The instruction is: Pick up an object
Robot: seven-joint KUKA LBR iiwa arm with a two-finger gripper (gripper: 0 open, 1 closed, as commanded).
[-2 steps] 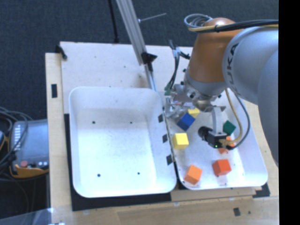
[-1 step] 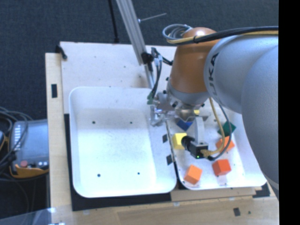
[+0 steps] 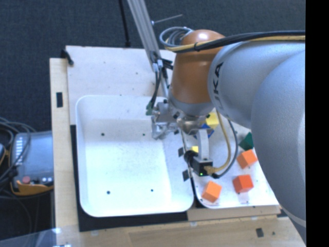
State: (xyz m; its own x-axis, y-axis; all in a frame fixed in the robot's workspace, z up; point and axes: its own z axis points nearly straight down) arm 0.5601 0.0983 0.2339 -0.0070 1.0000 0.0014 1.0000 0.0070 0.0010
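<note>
My gripper (image 3: 160,126) hangs below the orange wrist band, over the wall where the two bins meet, at the right edge of the left bin (image 3: 123,158). Nothing shows in its grasp. In the right bin (image 3: 226,202) lie three orange blocks: one at the front (image 3: 211,191), one beside it (image 3: 242,183) and one further back (image 3: 247,158). A green block (image 3: 247,139) sits behind them. A yellow block (image 3: 212,121) and a bit of a blue one (image 3: 203,134) peek out from under the arm. The arm hides much of the right bin.
A slanted metal pole (image 3: 141,22) rises behind the bins. Cables and a small box with a green light (image 3: 201,170) hang off the wrist above the right bin. Grey equipment (image 3: 31,161) stands left of the bench.
</note>
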